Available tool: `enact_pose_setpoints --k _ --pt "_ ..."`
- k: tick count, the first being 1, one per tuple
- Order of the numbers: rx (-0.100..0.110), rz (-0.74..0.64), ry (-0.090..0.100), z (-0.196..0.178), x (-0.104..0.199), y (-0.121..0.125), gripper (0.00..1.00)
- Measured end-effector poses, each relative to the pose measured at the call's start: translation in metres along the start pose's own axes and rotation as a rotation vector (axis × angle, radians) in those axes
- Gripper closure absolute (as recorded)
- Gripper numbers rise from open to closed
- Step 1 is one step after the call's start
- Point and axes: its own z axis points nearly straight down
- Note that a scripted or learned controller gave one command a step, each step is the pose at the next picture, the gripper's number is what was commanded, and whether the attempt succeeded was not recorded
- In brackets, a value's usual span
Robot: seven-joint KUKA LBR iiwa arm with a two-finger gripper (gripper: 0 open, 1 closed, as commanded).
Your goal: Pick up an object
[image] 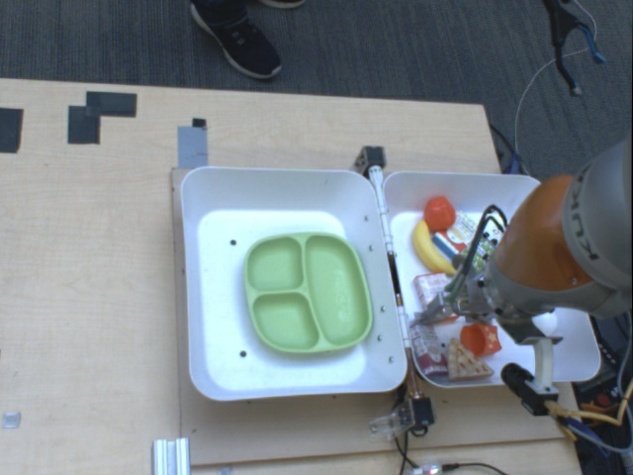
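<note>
The pincer [445, 305] hangs low over the right bin's [584, 359] left edge — likely because the objects [440, 234] crowd there, banana [430, 248] and tomato [439, 212] toward its far edge — though its grip state I cannot tell.

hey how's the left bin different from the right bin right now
The left bin holds a single thing, a green divided plate; the right bin holds a jumble of small items, among them a banana and a tomato. The left bin lies fully in sight; the right bin is partly covered by the arm, whose gripper is down among its items. Both are shallow and white.
</note>
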Motion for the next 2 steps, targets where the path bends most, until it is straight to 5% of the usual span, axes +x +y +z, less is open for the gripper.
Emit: enact_pose_setpoints --k 1,2 --pt "-0.007 -0.002 -0.002 -0.0115 -0.0002 0.0023 1.0" --pt "-0.006 -0.002 -0.002 -0.0114 -0.0002 0.0022 0.0"
